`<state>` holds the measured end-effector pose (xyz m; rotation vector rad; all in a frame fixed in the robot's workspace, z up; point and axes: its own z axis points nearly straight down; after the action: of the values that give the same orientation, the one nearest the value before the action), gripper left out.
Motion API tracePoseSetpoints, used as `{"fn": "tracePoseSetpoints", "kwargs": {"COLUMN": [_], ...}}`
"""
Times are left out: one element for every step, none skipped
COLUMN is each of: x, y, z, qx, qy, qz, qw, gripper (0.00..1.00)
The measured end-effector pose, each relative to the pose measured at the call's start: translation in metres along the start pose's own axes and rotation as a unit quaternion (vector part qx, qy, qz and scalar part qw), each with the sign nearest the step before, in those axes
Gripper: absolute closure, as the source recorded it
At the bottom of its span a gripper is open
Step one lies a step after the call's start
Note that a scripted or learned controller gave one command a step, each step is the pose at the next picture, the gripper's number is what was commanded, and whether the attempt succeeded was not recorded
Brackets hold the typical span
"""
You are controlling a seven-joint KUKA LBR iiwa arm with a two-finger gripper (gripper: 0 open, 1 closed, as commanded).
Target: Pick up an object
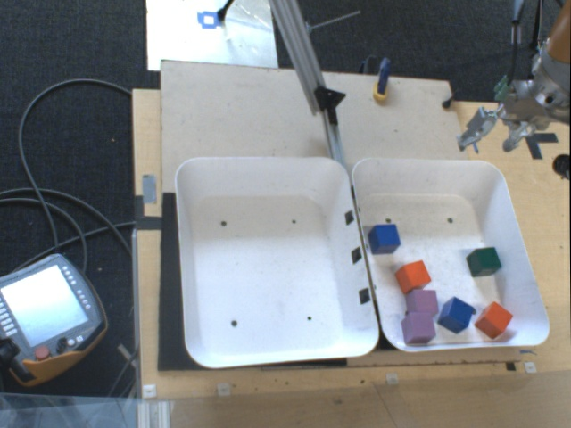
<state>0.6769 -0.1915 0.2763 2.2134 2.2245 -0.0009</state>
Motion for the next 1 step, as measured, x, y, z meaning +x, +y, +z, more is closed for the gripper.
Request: {"fn": "tracePoseSetpoints", "kwargs": {"x": [0.0236], "y": [-0.0832], "z": [0.0826], "qx": [0.006], "qy": [0.003], "qz": [0.002], "qw": [1.0000], "gripper": [0.00]}}
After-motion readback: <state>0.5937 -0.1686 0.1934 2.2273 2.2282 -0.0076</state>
